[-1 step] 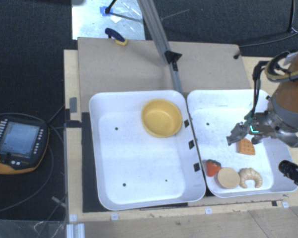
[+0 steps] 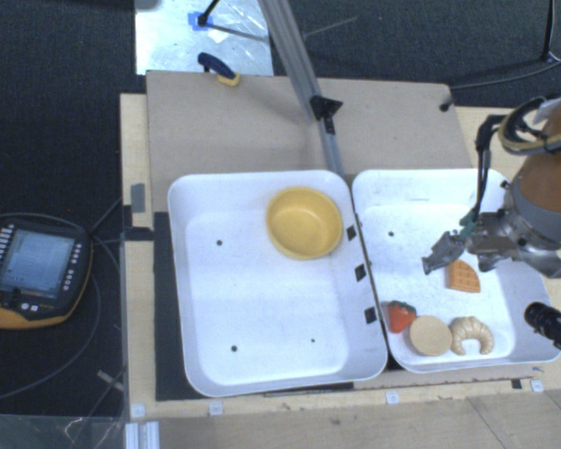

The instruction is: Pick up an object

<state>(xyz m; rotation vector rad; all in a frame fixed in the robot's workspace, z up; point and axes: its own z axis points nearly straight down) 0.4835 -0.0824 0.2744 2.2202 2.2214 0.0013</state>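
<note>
Right bin point(image 2: 430, 187): four foods (one waffle point(image 2: 464, 277)) | left bin point(image 2: 192, 279): one bowl point(image 2: 304, 223) | tool point(image 2: 441, 256) spread

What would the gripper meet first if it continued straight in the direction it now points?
The gripper points left across the right bin. On that line the bin floor looks free up to its left wall; beyond lies the yellow bowl. If it also points down, it probably meets the floor first. The waffle piece lies beside it.

Bench point(image 2: 393, 124), brown board top. Two white bins side by side on it: left bin point(image 2: 206, 344), right bin point(image 2: 402, 190), touching at the middle. Blue-yellow clamp point(image 2: 219, 67) at the back edge.
</note>
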